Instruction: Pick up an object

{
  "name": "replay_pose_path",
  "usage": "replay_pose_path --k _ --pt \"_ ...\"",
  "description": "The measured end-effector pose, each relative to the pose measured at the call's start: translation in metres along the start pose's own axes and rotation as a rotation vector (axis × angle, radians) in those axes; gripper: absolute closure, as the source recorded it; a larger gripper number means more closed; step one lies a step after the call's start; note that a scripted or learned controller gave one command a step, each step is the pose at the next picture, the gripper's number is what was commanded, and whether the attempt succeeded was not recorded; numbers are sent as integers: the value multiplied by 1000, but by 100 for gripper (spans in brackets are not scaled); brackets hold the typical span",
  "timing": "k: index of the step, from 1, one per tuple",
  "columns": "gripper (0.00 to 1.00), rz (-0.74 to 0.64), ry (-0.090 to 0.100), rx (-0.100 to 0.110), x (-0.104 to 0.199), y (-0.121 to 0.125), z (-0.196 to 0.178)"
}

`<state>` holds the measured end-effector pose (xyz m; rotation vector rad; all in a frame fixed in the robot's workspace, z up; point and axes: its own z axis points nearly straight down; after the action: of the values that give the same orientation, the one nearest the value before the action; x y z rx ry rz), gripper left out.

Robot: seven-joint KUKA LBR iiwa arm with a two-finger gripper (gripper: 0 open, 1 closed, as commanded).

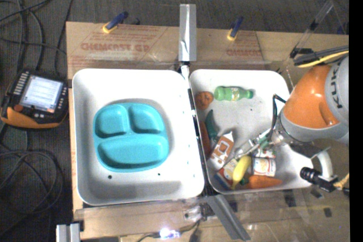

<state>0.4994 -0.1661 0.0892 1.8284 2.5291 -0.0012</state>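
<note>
The right bin (272, 79) holds a heap of objects near its front. A green bottle (232, 93) lies on its side at the back, with a brown round item (204, 100) to its left. A dark green item (211, 122) lies by the left wall. Toward the front are a white and orange carton (222, 149), a yellow banana (241, 169), a small can (264, 166) and an orange carrot (262, 182). My gripper (256, 143) reaches in from the right and hangs low over the heap, just above the banana and can. Nothing is seen held.
The left bin (85, 139) holds a blue divided plate (132, 136). A metal divider (187, 31) stands behind the bins. An orange-edged tablet (37, 98) lies off the bench at the left. The arm's orange band (309, 105) overhangs the right bin's right wall.
</note>
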Motion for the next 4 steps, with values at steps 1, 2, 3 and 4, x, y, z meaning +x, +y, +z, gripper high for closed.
replay_pose_path --k 1,2,3,4 --pt "100 0 3 -2 0 2 -7" --pt "0 0 4 -2 0 2 -7" --pt "0 69 16 18 -22 63 -113" --pt "0 46 16 20 -48 113 -16"
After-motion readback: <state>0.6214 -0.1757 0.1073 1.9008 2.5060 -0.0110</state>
